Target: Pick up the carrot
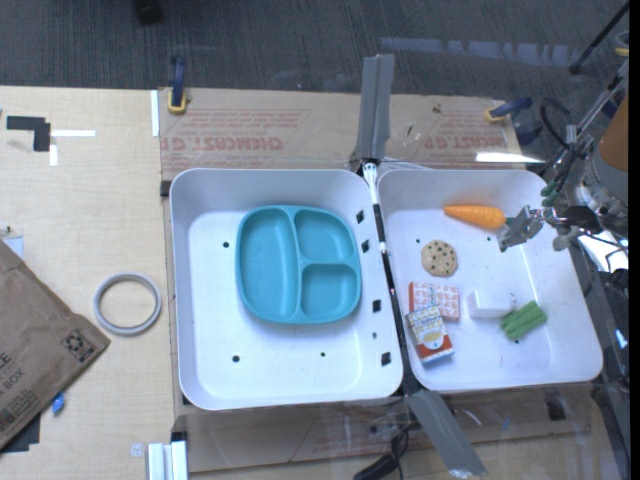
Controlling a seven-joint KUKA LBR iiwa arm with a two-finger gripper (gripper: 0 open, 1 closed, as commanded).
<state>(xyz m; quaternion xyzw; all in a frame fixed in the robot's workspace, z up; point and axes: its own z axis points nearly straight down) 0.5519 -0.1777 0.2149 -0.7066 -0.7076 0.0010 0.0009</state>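
An orange carrot (475,215) lies in the far part of the right bin (560,368), pointing left to right. My gripper (521,230) hangs just right of the carrot's right end, close to it, with its grey fingers angled down and to the left. Nothing sits between the fingers that I can see. The arm comes in from the right edge.
The right bin also holds a cookie (439,258), a red-and-white packet (435,299), a small juice carton (430,333), a white block (490,305) and a green piece (523,320). A teal divided plate (298,264) lies in the left bin (200,298). A tape ring (127,302) sits on the bench.
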